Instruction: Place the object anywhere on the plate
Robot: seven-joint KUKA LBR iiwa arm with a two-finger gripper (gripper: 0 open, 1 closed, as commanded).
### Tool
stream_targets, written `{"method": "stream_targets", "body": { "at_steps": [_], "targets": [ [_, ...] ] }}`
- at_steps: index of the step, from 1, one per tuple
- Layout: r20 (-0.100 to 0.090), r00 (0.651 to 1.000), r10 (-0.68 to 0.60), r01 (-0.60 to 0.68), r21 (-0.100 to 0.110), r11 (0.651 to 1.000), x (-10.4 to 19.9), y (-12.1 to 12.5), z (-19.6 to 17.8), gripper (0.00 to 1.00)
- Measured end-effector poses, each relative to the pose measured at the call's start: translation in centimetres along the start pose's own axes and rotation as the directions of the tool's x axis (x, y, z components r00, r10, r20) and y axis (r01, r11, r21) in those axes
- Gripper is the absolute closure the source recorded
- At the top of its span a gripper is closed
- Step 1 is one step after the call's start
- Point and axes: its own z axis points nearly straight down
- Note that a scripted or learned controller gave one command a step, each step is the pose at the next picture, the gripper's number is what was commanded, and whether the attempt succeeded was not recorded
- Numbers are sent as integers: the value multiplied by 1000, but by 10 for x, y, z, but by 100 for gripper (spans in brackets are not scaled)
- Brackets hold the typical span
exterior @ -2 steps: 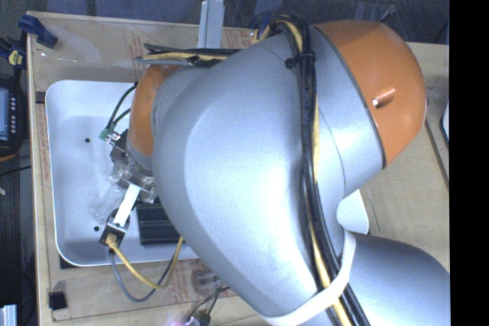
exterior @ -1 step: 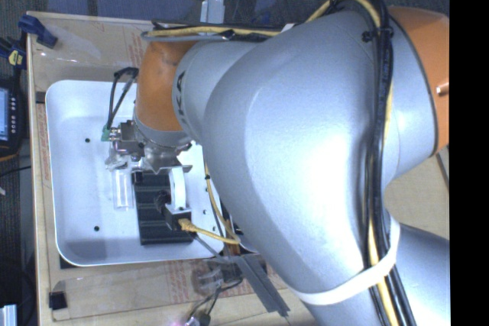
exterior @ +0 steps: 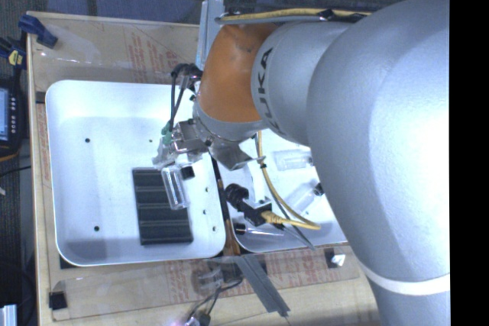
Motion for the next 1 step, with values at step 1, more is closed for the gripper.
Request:
{"method": "stream_targets", "body": {
  "at_steps": [1],
  "targets": [
    [0,990,141,-141,4,990,55,-54,41,100]
  ]
}}
